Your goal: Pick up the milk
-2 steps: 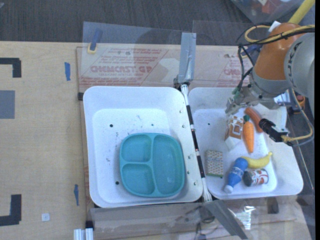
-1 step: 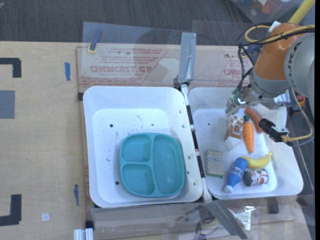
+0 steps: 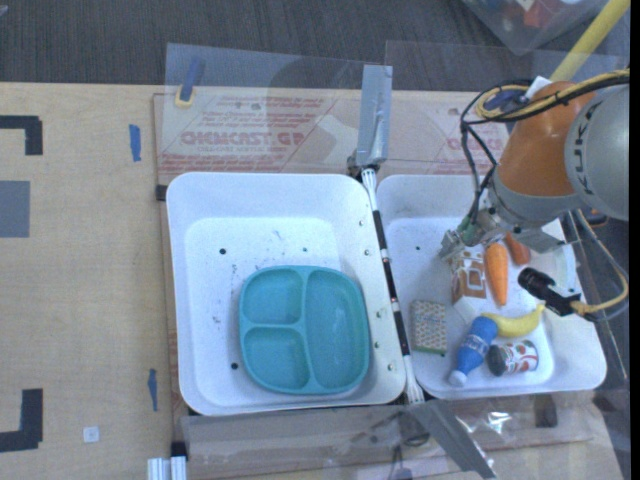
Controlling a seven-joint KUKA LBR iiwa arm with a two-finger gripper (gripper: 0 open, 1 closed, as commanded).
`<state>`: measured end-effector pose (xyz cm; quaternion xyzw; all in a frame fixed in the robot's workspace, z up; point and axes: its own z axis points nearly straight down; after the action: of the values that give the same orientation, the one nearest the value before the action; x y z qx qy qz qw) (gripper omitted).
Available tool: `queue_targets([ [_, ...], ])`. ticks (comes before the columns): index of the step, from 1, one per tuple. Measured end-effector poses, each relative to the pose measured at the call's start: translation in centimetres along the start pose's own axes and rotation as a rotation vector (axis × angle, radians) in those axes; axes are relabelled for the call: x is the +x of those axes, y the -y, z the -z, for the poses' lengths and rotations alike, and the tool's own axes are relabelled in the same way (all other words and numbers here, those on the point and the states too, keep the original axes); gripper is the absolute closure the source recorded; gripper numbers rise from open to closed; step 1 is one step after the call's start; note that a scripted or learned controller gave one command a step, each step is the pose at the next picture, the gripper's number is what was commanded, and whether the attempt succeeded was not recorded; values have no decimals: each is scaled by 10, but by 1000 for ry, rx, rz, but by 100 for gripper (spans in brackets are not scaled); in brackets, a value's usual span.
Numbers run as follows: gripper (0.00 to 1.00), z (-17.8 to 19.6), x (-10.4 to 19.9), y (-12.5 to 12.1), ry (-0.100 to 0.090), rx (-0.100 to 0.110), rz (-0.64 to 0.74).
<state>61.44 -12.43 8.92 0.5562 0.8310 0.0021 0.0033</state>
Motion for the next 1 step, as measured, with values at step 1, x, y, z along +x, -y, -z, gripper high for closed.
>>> queue_targets([
  [1,0,0,28,43,1,-2,7],
])
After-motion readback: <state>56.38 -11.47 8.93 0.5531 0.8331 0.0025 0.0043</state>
